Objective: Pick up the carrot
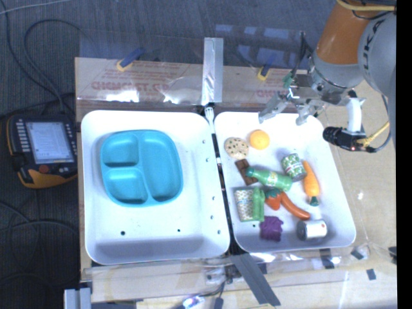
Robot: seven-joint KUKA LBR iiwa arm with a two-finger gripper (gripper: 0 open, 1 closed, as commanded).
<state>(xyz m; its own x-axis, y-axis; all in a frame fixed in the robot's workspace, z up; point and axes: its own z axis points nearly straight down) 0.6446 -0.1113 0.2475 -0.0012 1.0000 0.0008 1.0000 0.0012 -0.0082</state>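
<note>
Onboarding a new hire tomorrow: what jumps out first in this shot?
The bright blue divided tray alone in the left bin. Then the right bin, crowded with toy food: an orange carrot near its right wall, a green bottle mid-bin, a cookie and an orange ball at the far end. The arm's orange band at top right draws the eye too, with the end effector open over that bin's far edge.

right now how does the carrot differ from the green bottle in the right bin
The carrot is orange with a dark green tip; the green bottle is green with a white band. The carrot lies near the bin's right wall, running roughly up and down the view; the bottle lies mid-bin, running across it. The carrot looks shorter. Both lie flat in the right bin, apart from the gripper.
</note>
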